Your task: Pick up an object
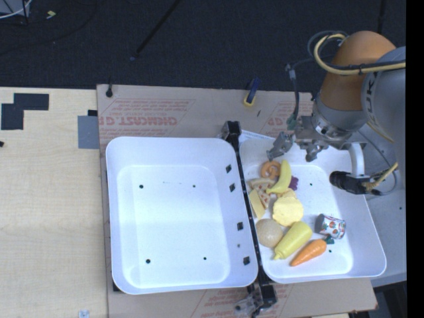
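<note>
Landmark: the right-hand shallow white plastic bin [361,247], holding a heap of toy food.
Step in hand: approach; nothing is lifted yet.
Gripper: the two-finger metal gripper [296,148] hangs over that bin's far rim, jaws spread apart, nothing between them.
Candidates: curved yellow plastic banana [283,177] nearest the gripper; orange plastic carrot [308,252] toward the bin's near edge.
Next move: likely descend onto one piece, then close.
Writing: red mirrored print on the brown cardboard sheet [172,108] beyond the bin, not legible.
</note>
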You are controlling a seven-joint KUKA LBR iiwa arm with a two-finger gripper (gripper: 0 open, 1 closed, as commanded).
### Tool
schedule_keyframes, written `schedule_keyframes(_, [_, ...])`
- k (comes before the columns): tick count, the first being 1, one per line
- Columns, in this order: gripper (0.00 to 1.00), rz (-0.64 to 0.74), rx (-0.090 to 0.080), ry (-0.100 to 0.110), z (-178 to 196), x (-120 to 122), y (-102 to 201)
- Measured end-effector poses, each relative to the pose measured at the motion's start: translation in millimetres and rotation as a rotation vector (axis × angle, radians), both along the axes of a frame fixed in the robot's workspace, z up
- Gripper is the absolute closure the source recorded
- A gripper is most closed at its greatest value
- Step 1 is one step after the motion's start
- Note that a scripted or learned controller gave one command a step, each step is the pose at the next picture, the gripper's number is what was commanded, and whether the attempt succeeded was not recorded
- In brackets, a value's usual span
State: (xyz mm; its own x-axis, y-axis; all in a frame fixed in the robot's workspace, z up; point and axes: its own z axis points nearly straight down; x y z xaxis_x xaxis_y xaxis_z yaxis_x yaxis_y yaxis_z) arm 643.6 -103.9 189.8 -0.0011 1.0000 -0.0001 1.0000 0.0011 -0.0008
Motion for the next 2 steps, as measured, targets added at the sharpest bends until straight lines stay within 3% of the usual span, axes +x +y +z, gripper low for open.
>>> schedule_keyframes(1, [0.00,0.000,-0.001,0.003,-106.7,-13.1,3.7])
schedule_keyframes(2, [0.00,-0.001,-0.003,-0.011,14.4,3.0,-15.2])
